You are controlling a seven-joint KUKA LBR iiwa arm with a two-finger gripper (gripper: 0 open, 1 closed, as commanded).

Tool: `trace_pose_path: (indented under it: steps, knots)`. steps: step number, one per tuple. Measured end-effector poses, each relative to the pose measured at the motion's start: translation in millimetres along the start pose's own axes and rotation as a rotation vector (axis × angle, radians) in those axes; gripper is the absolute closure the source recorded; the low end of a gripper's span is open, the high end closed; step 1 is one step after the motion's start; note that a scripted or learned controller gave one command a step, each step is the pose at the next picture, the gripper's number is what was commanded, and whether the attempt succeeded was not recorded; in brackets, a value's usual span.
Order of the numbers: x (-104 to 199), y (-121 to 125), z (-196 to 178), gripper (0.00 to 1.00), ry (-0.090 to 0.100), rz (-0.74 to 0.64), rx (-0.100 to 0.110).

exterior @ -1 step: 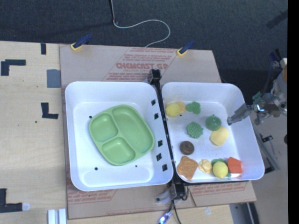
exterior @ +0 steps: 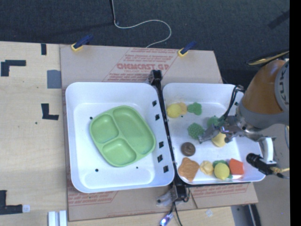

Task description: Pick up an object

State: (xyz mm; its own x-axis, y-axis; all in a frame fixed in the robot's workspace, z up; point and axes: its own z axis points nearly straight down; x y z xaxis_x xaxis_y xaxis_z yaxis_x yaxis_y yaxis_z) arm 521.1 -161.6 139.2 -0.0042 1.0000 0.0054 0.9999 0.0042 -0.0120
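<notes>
Two white bins sit side by side on the bench (exterior: 28, 126). The left bin (exterior: 75, 98) carries a green tray (exterior: 123, 135) with three compartments; the right bin (exterior: 207, 89) carries a scatter of small toy foods. The arm (exterior: 268, 98) reaches in from the right, and its hand (exterior: 209, 134) is down low in the middle of the right bin.

Around the hand lie a dark green piece (exterior: 195, 129) just to its left and a small yellow piece (exterior: 218, 140) just to its right. Whether either is touched I cannot tell, and whether the hand is apart or together is not clear from here either.

Farther back are a yellow lemon (exterior: 175, 110) and a green sprig (exterior: 194, 108). Nearer are a brown disc (exterior: 188, 149), a bread slice (exterior: 188, 169), a pale yellow bit (exterior: 206, 167), a yellow-green ball (exterior: 221, 170) and a red block (exterior: 236, 167).

As I judge it, the job is at the reaching stage: the hand is down among the pieces, but nothing is plainly gripped or raised off the bin floor. Closing on one piece and lifting it clear is what is left.
</notes>
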Motion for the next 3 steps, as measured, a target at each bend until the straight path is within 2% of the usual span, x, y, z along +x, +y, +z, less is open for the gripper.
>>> trace_pose_path:
  steps: [1, 2, 3]
  knots:
    - [-3, 1, -17, 1.00, -0.004, 0.003, -0.009]
    - [85, 20, -104, 1.00, -0.005, -0.005, -0.018]
    - [139, -33, -85, 1.00, -0.003, -0.001, -0.005]
